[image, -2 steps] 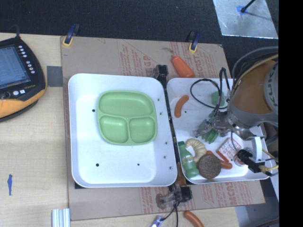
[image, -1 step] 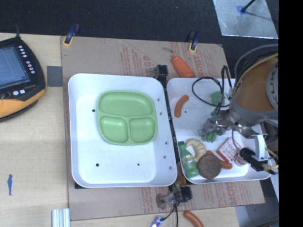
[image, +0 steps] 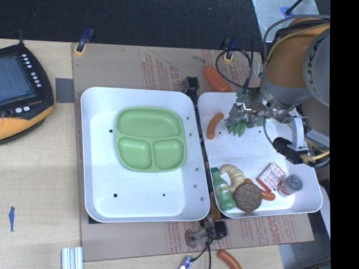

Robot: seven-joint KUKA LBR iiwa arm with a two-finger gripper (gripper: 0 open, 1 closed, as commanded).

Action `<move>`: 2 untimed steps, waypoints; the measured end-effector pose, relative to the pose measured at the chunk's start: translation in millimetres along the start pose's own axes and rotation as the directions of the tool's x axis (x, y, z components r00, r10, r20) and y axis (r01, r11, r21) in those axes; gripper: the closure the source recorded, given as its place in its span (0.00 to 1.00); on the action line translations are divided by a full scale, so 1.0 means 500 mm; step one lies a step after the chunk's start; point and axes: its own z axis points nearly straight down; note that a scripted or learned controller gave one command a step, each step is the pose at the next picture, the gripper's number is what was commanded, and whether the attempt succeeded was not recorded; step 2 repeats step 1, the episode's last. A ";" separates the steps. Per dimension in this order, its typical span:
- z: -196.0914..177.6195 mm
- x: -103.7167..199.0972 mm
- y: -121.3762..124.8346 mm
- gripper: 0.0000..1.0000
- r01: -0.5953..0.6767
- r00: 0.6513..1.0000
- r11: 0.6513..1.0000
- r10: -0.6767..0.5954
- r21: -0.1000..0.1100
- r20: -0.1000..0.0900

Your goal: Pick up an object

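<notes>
The left bin [image: 101, 150] holds a green plate [image: 150, 138]. The right bin [image: 305, 206] carries the clutter — a brown patty [image: 248, 197], a green bottle [image: 221, 190], a red-and-white packet [image: 271, 176], a small can [image: 288, 184] along its near side, and an orange sausage [image: 212, 125] by the divider.

The gripper [image: 240, 115] sits low at the bin's far end, over a green leafy piece [image: 238, 126]. How wide it stands, and whether it grips the leafy piece, I cannot tell.

Risk, as I judge it: the limp, flat leaves may slip free on lifting — or the grab may close on nothing.
</notes>
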 end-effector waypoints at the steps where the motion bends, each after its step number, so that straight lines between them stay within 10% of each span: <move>1: -0.056 0.087 -0.019 1.00 -0.001 1.000 1.000 0.001 0.000 0.000; 2: -0.056 0.087 -0.019 1.00 -0.001 1.000 1.000 0.001 0.000 0.000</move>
